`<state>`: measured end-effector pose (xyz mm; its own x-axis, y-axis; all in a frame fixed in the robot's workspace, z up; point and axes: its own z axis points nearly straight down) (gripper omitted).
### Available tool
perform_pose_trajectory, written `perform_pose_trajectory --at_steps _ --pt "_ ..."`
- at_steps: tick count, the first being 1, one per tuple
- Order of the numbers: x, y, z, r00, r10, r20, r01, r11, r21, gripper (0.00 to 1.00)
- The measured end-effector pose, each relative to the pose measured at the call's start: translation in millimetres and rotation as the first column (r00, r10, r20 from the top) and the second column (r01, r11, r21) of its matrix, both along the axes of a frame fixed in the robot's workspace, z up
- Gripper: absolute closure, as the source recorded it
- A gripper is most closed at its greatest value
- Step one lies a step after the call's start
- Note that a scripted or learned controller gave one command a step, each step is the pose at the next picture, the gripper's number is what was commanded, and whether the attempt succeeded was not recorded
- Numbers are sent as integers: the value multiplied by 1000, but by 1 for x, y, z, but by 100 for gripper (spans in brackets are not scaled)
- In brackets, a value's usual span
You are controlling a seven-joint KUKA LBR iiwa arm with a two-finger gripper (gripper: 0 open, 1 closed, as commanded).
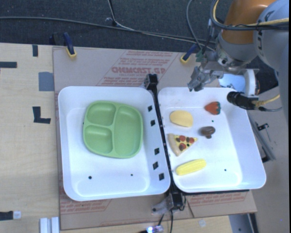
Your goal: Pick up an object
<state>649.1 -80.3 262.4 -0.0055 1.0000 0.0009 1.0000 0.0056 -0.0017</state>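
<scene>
Overhead camera, one view: I am watching the grey arm [262, 28] reaching in from the upper right of the frame, its claw [198, 83] hanging over the top edge of the right bin [242, 174]. Nothing is sitting between the fingers; whether they are spread or pinched together I cannot tell from this slant.

The pickable things are all lying in the right bin, below the claw in the picture. A red strawberry [213, 108] is resting nearest, just down and to the right of the claw. A yellow potato-shaped piece [181, 118] is lying down and slightly left, its long side running across the frame. Further down are sitting a small brown mushroom [207, 131], a pizza slice [181, 143] and a corn cob [190, 167], the cob lying nearly level, tilting up to the right.

The left bin [72, 178] is holding a green divided plate [112, 129], well apart from the claw.

I am judging that the coming move is turning on a short drop toward the lower part of the frame, with the strawberry or the yellow piece being the closest candidates.
</scene>
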Motion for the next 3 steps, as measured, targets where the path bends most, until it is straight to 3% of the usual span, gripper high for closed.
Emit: perform_pose_trajectory --at_steps 2,3 --pt "-13 101 -7 1000 0 -2 0 1000 0 100" --pt "-6 153 -22 1000 0 0 0 1000 -1 100"
